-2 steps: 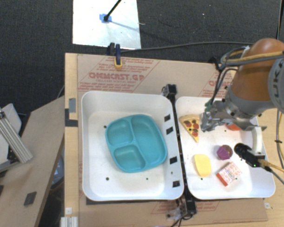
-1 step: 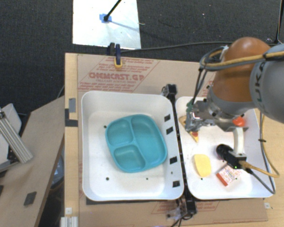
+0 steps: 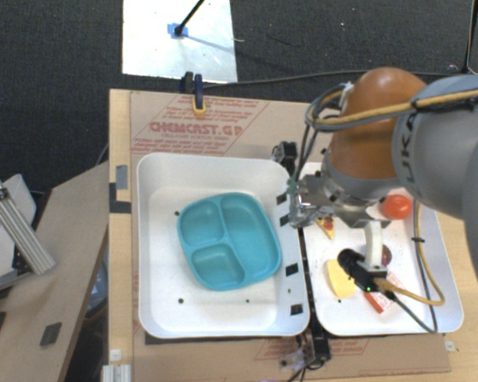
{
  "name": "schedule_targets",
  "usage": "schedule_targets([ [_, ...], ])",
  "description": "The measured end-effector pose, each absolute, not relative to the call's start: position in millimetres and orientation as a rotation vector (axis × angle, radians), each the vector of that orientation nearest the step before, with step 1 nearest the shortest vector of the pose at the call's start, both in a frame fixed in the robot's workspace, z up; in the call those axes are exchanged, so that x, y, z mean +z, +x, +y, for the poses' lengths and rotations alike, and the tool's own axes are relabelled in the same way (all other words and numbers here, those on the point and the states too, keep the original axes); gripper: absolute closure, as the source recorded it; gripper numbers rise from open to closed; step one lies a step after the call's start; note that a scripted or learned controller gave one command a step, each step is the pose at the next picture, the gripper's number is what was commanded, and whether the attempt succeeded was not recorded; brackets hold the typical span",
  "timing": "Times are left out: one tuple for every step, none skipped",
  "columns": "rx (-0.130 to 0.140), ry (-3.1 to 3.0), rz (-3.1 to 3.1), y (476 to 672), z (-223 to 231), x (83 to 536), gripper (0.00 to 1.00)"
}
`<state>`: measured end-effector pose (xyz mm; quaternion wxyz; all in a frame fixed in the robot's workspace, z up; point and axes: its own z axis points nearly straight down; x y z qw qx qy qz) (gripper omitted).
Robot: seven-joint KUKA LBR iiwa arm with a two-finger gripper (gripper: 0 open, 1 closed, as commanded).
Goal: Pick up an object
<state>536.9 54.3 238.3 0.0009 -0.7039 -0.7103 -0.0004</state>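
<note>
Dark carpet surrounds the bench (image 3: 116,260), where two white bins sit side by side. The left bin (image 3: 153,301) carries a teal divided plate (image 3: 228,239) of smooth hard plastic, too broad to pinch easily. The right bin (image 3: 440,303) holds an orange ball (image 3: 396,206) near its far edge and a yellow wedge (image 3: 339,282) toward its near left corner. The wedge looks light, stiff and slick, and is probably best pinched across its narrow width. The gripper (image 3: 307,200) hangs over the right bin's left rim; whether it is open or closed cannot be told.
</note>
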Motion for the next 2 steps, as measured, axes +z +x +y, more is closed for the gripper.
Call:
schedule_targets([
  [0.000,-2.209,-2.230,512.1,97.9,222.4,1.00],
  [-0.001,-2.218,-2.225,513.2,95.0,223.2,0.00],
])
